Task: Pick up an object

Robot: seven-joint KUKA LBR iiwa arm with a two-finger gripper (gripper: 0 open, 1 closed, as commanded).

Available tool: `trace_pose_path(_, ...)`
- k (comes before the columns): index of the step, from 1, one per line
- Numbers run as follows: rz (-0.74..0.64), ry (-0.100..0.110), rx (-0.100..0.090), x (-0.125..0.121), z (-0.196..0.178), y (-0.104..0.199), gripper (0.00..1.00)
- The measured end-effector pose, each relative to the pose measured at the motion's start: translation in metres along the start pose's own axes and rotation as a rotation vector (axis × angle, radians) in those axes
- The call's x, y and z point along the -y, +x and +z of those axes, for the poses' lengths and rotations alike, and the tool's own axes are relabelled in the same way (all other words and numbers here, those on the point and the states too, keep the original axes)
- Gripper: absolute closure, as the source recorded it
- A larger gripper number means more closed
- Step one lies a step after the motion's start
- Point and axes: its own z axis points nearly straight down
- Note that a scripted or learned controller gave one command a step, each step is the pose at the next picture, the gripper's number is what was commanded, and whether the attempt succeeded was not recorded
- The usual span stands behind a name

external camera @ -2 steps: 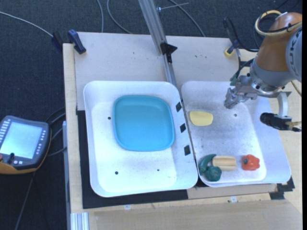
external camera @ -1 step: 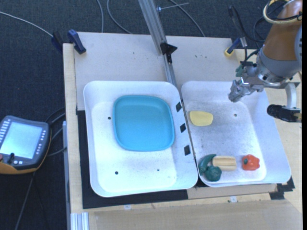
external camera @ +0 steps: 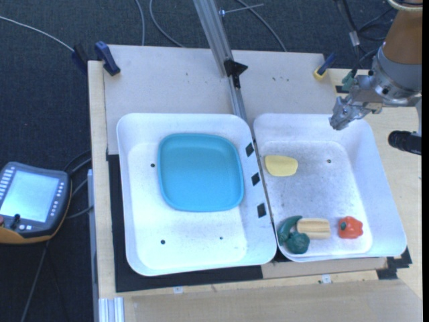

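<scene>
The gripper [external camera: 340, 121] hangs over the right bin's [external camera: 382, 173] far edge — whether it grips anything I cannot tell. Along the near edge lie a green vegetable [external camera: 293, 235], a wooden block [external camera: 314, 228] and a red pepper [external camera: 349, 227] — a yellow piece [external camera: 281, 166] sits by the left wall.

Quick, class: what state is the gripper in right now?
Gripper: cannot be told; it hangs over the right bin's far edge, nothing visibly held.

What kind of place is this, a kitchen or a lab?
Most likely a robotics lab: a robot arm reaches over two white bins on a bench, a teach pendant sits beside it, and cables trail across the dark floor.
</scene>
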Motion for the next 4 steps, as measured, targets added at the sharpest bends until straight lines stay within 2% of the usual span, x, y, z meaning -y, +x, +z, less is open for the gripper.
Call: trace_pose_path(4, -0.004, 0.006, -0.002, -0.007, 0.036, 0.204, 1.0)
